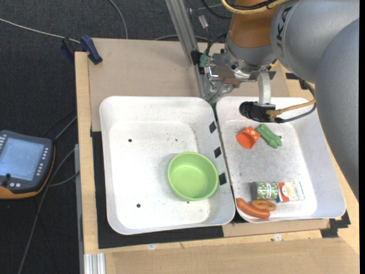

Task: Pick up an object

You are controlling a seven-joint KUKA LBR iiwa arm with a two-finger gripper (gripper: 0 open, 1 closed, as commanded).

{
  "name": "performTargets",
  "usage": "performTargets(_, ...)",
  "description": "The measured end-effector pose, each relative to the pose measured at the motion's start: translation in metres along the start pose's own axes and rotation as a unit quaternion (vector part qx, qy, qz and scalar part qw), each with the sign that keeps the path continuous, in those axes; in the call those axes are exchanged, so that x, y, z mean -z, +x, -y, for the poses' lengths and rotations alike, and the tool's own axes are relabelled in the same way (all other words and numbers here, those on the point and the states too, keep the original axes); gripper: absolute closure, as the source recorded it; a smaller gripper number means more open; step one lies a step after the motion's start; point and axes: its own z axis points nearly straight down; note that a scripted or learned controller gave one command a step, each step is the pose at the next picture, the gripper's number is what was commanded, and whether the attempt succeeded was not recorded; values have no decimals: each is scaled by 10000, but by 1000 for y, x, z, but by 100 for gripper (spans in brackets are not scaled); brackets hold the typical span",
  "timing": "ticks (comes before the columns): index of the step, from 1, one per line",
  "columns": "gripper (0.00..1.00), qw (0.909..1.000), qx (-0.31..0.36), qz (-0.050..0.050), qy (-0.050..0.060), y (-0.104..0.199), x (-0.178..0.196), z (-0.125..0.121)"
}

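bench (142, 67): tan board top, bare at the rear
left bin (114, 153): white, shallow, lies on the bench
right bin (319, 176): white, just beside the left bin, edges meeting
black mat (102, 233): shows beneath the bins' front edge
blue clamp (91, 49): at the bench's rear left corner

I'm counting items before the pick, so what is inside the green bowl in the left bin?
The green bowl shows only its own bare green inside; nothing lies in it. The patch of the left bin floor under the bowl is covered.
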Motion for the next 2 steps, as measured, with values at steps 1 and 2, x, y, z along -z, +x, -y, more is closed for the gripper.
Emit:
performTargets(1,100,10000,-6,3,10,45,-11,2)
performTargets(2,0,10000,-23,7,5,42,-10,1)
